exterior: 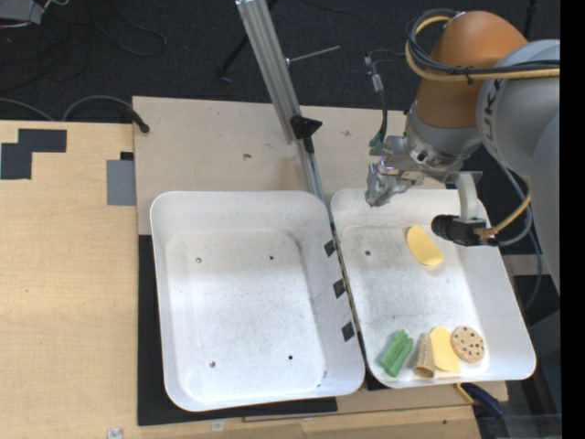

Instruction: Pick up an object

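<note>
My gripper (377,193) hangs over the far left corner of the right bin (384,286), with nothing visible between its fingers. A yellow oval piece (423,245) lies in that bin, a little to the right of and nearer than the gripper. Along the bin's near edge lie a green ridged piece (397,352), a tan cone (425,357), a second yellow piece (444,348) and a round spotted cookie (467,344). All of these rest on the bin floor, apart from the gripper.
The left bin (239,295) sits beside the right one, the two meeting along a divider with black clips (336,286). A slanted aluminium bar (279,85) rises behind the bins. A black cable fitting (457,230) juts over the right bin's far right side.
</note>
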Controlling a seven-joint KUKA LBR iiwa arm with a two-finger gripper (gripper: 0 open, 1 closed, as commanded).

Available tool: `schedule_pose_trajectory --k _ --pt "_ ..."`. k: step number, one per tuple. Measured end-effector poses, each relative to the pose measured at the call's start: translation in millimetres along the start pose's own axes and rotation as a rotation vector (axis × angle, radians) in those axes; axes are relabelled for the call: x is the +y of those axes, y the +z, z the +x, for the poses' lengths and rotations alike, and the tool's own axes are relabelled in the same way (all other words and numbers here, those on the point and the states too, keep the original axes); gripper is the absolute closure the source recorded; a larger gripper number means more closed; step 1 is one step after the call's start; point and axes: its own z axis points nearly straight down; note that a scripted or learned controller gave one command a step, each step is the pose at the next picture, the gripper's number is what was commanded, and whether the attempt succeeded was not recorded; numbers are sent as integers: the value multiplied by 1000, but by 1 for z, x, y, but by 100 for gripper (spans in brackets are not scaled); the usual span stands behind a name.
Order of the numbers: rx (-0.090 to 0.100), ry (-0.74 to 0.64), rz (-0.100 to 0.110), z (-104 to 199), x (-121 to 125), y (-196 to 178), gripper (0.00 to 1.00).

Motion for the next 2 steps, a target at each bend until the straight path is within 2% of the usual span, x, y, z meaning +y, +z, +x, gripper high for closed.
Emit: schedule_pose_trajectory --k 1,2 --pt "-1 2 2 47 0 4 100" --pt "-1 0 -1 96 -7 -10 100"
